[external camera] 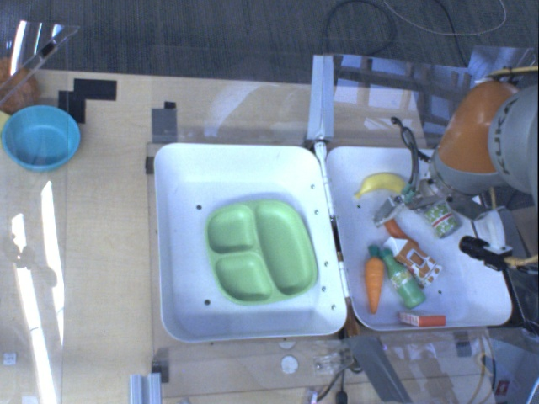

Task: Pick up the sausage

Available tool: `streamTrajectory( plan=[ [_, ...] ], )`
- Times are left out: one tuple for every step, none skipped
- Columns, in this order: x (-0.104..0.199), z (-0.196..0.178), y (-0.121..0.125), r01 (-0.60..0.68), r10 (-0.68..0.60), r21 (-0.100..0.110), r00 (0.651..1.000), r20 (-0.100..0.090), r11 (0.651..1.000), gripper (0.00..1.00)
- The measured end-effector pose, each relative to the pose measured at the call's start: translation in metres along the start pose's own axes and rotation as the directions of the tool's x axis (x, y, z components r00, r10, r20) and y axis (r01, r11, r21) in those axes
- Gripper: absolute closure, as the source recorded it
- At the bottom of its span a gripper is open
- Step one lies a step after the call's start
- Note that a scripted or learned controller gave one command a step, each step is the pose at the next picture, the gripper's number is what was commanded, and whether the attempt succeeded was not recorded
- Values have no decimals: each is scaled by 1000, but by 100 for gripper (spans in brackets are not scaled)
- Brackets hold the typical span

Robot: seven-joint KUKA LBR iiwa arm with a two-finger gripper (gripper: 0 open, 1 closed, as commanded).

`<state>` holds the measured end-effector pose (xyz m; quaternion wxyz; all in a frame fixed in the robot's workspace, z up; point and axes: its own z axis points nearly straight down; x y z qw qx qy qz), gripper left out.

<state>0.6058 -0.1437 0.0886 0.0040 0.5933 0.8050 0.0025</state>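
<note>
Camera view: in the right bin [497,305] the pincer [392,213] sits at centre-right of the frame, just below the banana [379,183]. Its tips touch the sausage's [397,228] upper end; the sausage slants down-right beneath it. Whether it grips, I cannot tell. A carrot [373,281] and green bottle [402,280] lie lower.

Dark grey carpet [210,23] is running along the top edge beyond the bench, with a thin cable [438,11] looping across it at the upper right. The light wooden bench top [93,251] is carrying black brackets [88,93] near its far left corner. Clear panels [29,45] are catching reflections along the left edge. Metal framing [320,95] is standing at the far edge.
</note>
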Motion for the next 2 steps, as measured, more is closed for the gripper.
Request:
streamTrajectory(
  plan=[
    [0,-14,4,3,-3,-10,1000,4,1000,100],
    [100,-99,71,267,-267,-2,964,0,964,100]
  ],
)
